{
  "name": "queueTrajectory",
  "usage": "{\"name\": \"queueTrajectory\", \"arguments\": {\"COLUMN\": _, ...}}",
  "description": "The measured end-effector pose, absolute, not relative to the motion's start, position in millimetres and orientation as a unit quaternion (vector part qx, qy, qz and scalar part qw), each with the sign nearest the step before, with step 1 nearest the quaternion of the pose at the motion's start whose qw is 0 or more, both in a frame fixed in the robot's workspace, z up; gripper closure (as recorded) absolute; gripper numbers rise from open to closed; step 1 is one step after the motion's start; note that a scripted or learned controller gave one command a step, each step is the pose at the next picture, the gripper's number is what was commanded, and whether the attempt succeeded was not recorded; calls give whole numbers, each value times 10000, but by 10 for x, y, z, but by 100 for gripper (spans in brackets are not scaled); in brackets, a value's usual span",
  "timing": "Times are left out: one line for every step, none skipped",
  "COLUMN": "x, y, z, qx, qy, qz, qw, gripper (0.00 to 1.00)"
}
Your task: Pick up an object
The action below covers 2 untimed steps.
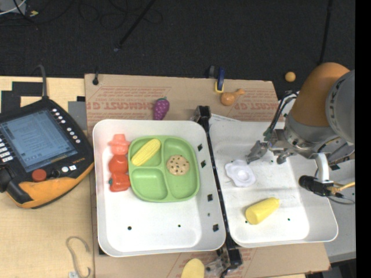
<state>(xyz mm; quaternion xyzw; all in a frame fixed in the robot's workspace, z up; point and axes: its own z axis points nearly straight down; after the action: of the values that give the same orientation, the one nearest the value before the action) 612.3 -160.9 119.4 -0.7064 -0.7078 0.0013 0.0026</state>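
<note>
Gripper point(268, 151) is seen low over the right bin point(324, 227), fingers spread and nothing held. Just beside it lies a white egg point(240, 174); a yellow piece point(261, 210) lies nearer the front. Slippage is likely if the flat egg is pinched at its thin edge, or pushed away instead.

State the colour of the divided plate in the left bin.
Green plate, seen in the camera view.
</note>
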Motion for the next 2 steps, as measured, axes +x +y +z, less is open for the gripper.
{"name": "queueTrajectory", "arguments": {"x": 6130, "y": -1575, "z": 864, "qx": -7062, "qy": -7080, "qz": 4, "qw": 10, "gripper": 0}}
{"name": "queueTrajectory", "arguments": {"x": 6142, "y": -1582, "z": 994, "qx": -7071, "qy": -7071, "qz": -12, "qw": 0, "gripper": 100}}
